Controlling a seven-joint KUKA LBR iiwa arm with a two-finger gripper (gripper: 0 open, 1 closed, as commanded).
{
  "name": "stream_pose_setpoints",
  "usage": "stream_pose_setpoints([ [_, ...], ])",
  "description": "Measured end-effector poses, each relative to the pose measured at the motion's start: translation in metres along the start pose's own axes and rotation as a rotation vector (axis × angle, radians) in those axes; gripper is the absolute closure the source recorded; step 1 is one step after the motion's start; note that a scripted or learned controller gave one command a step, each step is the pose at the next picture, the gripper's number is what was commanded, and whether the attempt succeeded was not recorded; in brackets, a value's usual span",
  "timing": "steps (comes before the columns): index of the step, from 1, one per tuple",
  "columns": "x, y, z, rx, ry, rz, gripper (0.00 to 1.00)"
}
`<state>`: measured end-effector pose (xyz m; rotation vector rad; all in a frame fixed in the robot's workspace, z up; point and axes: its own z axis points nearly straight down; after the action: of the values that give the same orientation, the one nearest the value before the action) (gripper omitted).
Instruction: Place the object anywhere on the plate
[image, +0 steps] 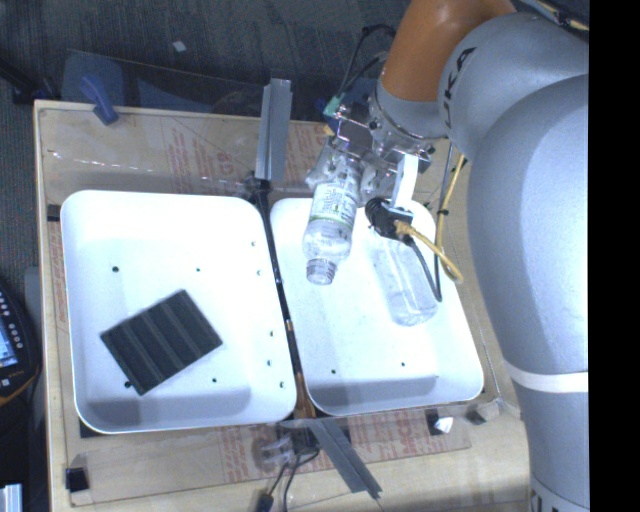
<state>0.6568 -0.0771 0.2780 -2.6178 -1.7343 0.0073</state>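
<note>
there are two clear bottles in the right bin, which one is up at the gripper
The labelled bottle, held between the fingers of the gripper, cap end hanging down. The plain bottle lies flat on the right bin floor.

Gripper (352, 172) over right bin (452, 375), clear bottle (330, 225) clamped between its fingers, hanging neck-down above the bin floor, faint bottle shadow just right of it, dark ribbed plate (161, 340) lying flat in left bin (85, 215), well apart from the bottle
</note>
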Motion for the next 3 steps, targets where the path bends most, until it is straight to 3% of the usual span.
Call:
stream_pose_setpoints([
  [1,-0.014,-0.017,0.018,0.007,-0.002,0.101,1.0],
  [2,-0.034,0.012,0.003,0.001,0.0,0.192,1.0],
  [3,-0.034,0.013,0.002,0.0,0.001,0.192,0.0],
])
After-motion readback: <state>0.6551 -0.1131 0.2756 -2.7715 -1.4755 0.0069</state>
